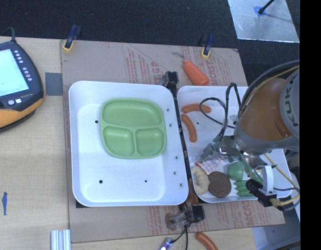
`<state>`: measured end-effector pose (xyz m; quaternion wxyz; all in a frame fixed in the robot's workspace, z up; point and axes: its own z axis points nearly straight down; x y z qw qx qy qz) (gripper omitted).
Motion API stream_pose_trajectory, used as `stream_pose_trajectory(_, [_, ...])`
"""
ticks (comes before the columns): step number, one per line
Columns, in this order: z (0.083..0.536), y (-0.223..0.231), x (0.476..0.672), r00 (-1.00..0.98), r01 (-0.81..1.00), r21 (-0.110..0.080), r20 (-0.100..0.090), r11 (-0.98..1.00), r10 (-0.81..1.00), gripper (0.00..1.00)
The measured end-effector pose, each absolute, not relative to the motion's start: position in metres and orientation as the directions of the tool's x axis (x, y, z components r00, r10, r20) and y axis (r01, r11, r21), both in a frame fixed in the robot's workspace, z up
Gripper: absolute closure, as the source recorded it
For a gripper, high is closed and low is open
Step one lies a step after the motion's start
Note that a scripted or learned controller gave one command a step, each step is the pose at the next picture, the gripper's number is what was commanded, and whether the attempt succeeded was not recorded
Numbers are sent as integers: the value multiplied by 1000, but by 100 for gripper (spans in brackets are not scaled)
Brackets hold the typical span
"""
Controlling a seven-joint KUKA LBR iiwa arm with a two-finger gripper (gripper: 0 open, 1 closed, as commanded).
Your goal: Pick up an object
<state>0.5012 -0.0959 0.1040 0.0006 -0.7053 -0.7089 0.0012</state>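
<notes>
My gripper [215, 151] hangs low over the right bin [202, 95], near its middle, under the grey and orange arm that reaches in from the right. Two orange-brown sausages [190, 126] lie in the bin's far left part. Close below the gripper lie a red-and-white packet [212, 165], a beige peanut-shaped piece [201, 179] and a round brown patty [219, 184]. A green item [236, 171] lies to the right of the patty, partly under the arm. I see nothing held in the gripper.
The left bin [87, 176] holds a green divided plate [133, 127]. An orange carrot [195, 73] lies on the cardboard behind the right bin, and another sausage [207, 239] lies in front of it. A teach pendant [12, 85] rests at far left. Cables loop over the right bin.
</notes>
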Motion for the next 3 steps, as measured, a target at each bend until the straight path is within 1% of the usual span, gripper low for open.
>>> stream_pose_trajectory(1, [92, -94, 515, -5, 1000, -1, -2, 5, 1000, 0])
stream_pose_trajectory(2, [102, -95, 515, -9, 1000, 1, -5, 9, 1000, 100])
stream_pose_trajectory(3, [192, -47, 574, -4, 1000, -3, 0, 4, 1000, 100])
